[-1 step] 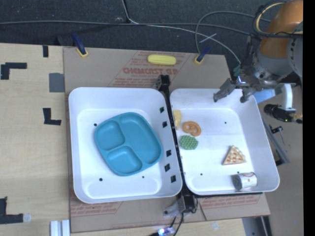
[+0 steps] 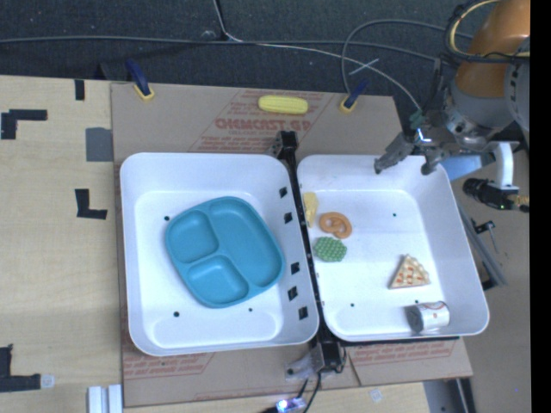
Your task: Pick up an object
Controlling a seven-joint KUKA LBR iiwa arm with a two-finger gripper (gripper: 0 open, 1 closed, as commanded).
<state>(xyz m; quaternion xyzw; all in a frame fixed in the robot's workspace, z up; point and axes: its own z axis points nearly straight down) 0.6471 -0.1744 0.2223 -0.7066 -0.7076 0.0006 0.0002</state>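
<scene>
In the right bin (image 2: pixel 448 205) lie a brown pretzel (image 2: pixel 335 224), a green round piece (image 2: pixel 330 249), a small yellow piece (image 2: pixel 309 205) against the left wall, a pizza slice (image 2: pixel 410 273) and a grey and white cylinder (image 2: pixel 427 316) at the front right corner. My gripper (image 2: pixel 405 162) hangs over the bin's back right rim, open, its two dark fingers (image 2: pixel 385 160) spread apart with nothing between them. It stands well away from the objects, behind and to the right of the pretzel.
The left bin (image 2: pixel 138 188) holds a blue divided plate (image 2: pixel 224 249). A yellow banana-like toy (image 2: pixel 282 104) lies on the cardboard behind the bins. Clamps (image 2: pixel 139 84) pin the cardboard's back edge. Cables run over the dark background.
</scene>
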